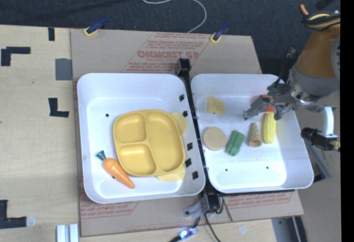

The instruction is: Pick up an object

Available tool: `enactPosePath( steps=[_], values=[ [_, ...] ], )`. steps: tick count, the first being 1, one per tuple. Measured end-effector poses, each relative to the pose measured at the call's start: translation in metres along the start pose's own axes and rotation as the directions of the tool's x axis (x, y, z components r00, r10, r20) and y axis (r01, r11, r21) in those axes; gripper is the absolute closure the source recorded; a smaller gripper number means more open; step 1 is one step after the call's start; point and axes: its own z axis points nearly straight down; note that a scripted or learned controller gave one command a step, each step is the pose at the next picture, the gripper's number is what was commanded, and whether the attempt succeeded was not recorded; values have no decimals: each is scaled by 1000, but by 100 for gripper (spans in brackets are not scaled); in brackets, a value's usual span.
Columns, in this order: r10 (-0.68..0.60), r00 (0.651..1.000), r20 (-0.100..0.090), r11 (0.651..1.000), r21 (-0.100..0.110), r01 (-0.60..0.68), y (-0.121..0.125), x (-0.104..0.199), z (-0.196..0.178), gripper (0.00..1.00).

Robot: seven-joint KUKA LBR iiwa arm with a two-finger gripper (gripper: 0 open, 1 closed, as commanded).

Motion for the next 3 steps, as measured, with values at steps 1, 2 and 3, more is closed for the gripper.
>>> enactPosePath(
  steps=[1,2,3],
  values=[
    [-3,1000,3,1000,-13,3,3,0,-7,0],
    [-4,1000,3,1000,-11,4,2,-1,36,0],
    [-5,1000,3,1000,-10,5,2,6,99,0]
  ],
)
